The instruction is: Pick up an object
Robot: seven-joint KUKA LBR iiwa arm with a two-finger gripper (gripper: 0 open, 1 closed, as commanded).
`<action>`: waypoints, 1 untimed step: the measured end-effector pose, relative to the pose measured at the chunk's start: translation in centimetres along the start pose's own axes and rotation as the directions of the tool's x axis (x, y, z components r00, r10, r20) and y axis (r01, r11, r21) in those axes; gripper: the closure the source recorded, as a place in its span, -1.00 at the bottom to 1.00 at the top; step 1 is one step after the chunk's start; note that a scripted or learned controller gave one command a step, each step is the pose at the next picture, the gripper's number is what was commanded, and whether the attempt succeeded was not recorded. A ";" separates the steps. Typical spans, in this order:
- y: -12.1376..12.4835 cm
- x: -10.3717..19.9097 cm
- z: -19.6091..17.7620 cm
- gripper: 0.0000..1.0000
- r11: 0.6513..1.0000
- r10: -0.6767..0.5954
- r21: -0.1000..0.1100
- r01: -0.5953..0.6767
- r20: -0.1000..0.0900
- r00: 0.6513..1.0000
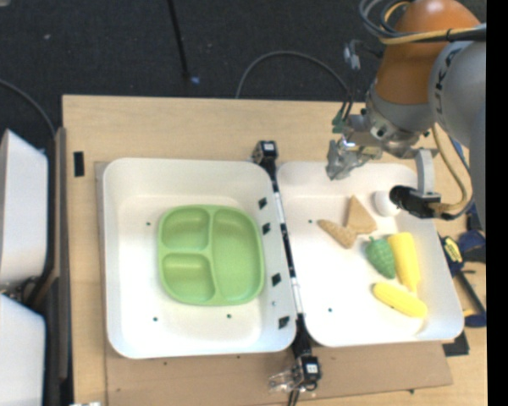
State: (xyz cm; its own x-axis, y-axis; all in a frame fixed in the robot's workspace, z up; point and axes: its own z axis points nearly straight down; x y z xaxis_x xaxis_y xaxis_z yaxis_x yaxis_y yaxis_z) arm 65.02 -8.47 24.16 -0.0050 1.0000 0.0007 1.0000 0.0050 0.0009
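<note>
On my feed, two shallow white plastic bins sit side by side on the pale wooden counter (178,125); the left bin (127,193) holds a green divided plastic tray (210,255) near its middle. In the right bin (322,294), a tan wedge-shaped piece (360,216) lies behind a green leafy toy (381,258), which touches a yellow toy corn cob (405,260), with a yellow toy banana (399,300) nearest me. I see the end effector (343,161) above that bin's far left corner.

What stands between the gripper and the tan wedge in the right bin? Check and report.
Nothing visible. The gripper hangs over the back of the right bin, and only bare white floor lies between it and the tan wedge. The other items lie beyond the wedge.
</note>
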 end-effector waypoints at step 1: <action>-0.1 4.8 -0.8 1.00 1.000 -0.001 0.000 0.001 0.000 1.000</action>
State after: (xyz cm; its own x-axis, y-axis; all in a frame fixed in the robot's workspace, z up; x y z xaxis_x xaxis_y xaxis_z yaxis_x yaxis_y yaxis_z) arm 64.85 -3.64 24.92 -0.0061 1.0000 0.0009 1.0000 0.0061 0.0006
